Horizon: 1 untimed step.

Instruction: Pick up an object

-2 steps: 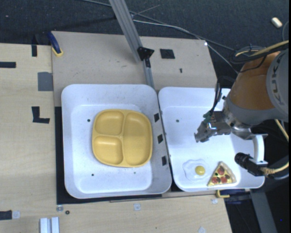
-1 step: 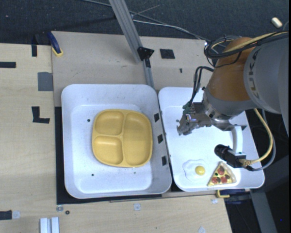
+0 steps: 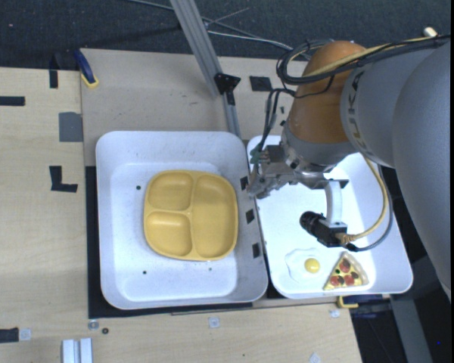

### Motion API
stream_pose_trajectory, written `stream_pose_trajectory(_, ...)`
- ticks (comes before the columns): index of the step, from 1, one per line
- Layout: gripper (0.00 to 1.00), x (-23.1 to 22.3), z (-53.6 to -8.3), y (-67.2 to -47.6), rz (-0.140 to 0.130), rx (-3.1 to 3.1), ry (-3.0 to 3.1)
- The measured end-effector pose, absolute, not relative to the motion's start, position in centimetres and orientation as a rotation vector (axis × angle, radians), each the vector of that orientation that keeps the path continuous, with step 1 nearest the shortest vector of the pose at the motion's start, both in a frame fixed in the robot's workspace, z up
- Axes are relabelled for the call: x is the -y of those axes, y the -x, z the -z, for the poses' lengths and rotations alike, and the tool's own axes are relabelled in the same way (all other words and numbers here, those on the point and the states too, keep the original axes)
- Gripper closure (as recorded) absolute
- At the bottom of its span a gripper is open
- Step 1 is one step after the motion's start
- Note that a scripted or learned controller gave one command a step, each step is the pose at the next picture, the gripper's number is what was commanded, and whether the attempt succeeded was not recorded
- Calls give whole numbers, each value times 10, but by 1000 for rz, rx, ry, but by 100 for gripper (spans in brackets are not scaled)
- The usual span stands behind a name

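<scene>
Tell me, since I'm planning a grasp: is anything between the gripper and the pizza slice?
Nothing visible blocks it. The gripper is at the right bin's far left end; the pizza slice lies at its near end, a fried egg beside it, not in the way.

Bulky grey arm [image 3: 408, 119] enters from the right, bent downward. Orange band [image 3: 325, 89] sits above the wrist, black cables looping over it. Metal two-finger hand [image 3: 263, 174] hangs low, pointing left; finger spacing unclear from here.
</scene>
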State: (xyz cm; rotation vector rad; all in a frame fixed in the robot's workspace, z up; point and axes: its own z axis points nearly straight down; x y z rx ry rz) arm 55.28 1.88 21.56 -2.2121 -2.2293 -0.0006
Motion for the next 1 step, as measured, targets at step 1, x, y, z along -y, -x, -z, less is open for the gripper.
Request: stream_pose_trajectory(1, 100, -74, -219, -574, 0, 2228, 2213)
